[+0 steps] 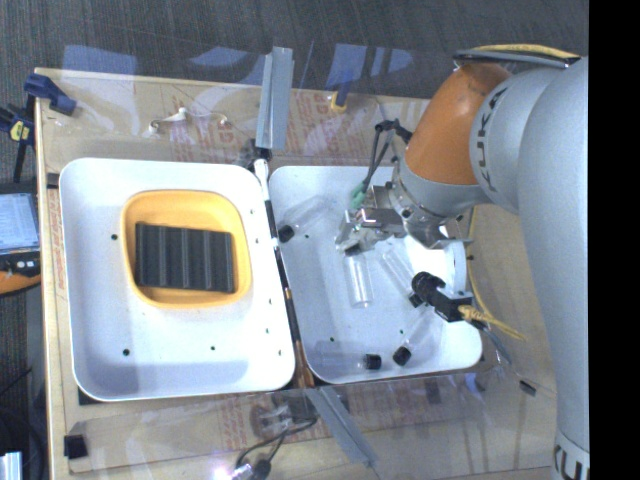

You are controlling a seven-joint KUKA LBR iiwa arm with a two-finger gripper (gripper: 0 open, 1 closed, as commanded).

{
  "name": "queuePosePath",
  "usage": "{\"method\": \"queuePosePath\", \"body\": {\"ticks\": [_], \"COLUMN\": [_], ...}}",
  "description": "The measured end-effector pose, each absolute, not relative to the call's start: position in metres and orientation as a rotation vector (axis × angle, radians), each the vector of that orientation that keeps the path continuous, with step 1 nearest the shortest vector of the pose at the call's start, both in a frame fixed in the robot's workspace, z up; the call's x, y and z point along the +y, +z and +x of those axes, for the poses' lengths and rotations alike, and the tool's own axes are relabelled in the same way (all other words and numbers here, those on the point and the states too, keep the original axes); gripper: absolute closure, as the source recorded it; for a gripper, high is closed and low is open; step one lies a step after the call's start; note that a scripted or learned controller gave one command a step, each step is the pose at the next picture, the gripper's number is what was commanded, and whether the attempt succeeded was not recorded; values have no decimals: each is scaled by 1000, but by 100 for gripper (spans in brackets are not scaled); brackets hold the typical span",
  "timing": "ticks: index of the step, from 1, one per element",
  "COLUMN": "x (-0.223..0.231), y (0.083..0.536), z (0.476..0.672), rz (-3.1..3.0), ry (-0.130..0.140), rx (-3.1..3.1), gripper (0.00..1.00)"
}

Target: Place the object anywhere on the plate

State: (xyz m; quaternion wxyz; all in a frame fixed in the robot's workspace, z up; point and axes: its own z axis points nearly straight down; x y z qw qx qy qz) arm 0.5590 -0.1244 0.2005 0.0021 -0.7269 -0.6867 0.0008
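While the gripper [358, 230], finger state indeterminate, hovers over the right bin [310, 328], centre it on the clear tube [358, 280] before transfer to the yellow plate [185, 208].

Dark grey carpet-looking floor [180, 8] across the top of the frame, a light wooden bench [90, 98] below it, blue clamps [48, 93] at upper left, some glare near the bottom edge.

We are counting two white bins [100, 358] and one yellow plate [185, 208]. Beside the jaws, we are seeing several clear tubes [358, 280], their number unclear.
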Motion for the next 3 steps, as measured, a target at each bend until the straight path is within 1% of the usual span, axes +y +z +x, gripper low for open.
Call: {"method": "queuePosePath", "body": {"ticks": [1,2,3], "x": [-83,-8,-8], "y": [210,202,202], "z": [590,588,588], "rz": [-2051,-1907,-1908], "ry": [0,4,4], "rx": [-2379,-2492,-2491], "gripper": [100,100,0]}}
